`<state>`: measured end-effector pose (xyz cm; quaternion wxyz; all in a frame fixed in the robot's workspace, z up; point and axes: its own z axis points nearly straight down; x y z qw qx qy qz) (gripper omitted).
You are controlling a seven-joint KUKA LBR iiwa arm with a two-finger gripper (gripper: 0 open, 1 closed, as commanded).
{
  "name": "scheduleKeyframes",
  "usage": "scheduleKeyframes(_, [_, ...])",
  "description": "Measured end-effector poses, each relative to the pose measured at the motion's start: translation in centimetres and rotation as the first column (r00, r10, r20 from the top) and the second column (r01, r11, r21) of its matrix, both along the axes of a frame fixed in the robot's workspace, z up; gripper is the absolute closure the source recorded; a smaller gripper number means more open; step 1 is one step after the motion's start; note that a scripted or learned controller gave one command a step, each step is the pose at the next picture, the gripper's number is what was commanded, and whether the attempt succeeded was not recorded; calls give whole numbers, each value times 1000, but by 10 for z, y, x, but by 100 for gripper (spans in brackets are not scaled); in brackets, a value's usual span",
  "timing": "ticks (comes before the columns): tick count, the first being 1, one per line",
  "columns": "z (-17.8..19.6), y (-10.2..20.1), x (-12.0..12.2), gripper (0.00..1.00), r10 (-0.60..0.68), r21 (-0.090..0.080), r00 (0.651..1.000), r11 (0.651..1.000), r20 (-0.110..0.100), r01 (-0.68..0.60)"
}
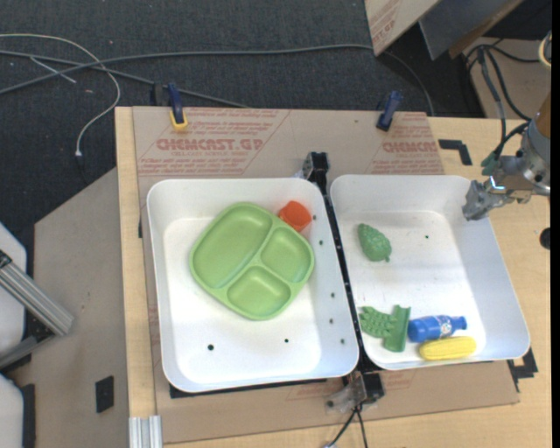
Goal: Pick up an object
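Cardboard, printed with red lettering, covers the bench (262, 140) beneath two shallow white bins; blue clamps (178, 112) pin its far edge at about eleven and one o'clock; beyond it lies dark carpet strewn with pale cables (79, 61), and a cardboard box (398, 22) sits at the top edge toward one o'clock. White plastic forms the left bin (162, 262), which holds a green divided plate (252, 260) near its middle, with a small orange object (296, 214) touching the plate's rim at about one o'clock from it. White too is the right bin (503, 280), pressed close against the left one along a dark seam; in it a leafy green toy (374, 242) lies toward ten o'clock of the bin's floor, well apart from the rest; a green comb-like piece (387, 326) lies at about seven o'clock, just beside a blue bottle (435, 328), and a yellow corn cob (448, 349) lies touching or nearly touching the bottle at its six o'clock. Grey and small at three o'clock of the scene, the gripper (477, 203) hangs over the right bin's far right rim, at about two o'clock of that bin, well apart from every object; nothing shows between its fingers, and whether they are spread or pressed together I cannot tell.
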<state>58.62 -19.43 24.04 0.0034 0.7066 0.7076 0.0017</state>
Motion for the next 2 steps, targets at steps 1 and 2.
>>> scheduleKeyframes(1, [0,46,20,100,5,3,1000,1000,-4,-5])
scheduleKeyframes(2, [-11,95,32,100,5,5,1000,1000,-9,-4])
